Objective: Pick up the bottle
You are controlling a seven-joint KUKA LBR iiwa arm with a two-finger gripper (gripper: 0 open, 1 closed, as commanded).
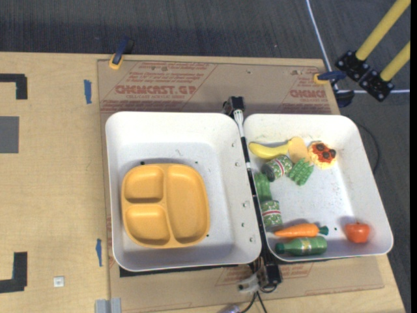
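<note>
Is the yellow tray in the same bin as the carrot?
No, the yellow tray lies in the left bin; the carrot lies in the right bin.

bins (195, 126) white | tray (166, 204) yellow | bottle (301, 245) green | carrot (298, 231) orange | tomato (356, 232) red

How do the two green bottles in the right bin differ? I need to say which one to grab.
The bottle by the divider lies lengthwise along the bin's left wall; the bottle at the front lies crosswise along the near wall. The first is lighter green, the second darker, touching the carrot. Both lie flat and carry labels.
</note>
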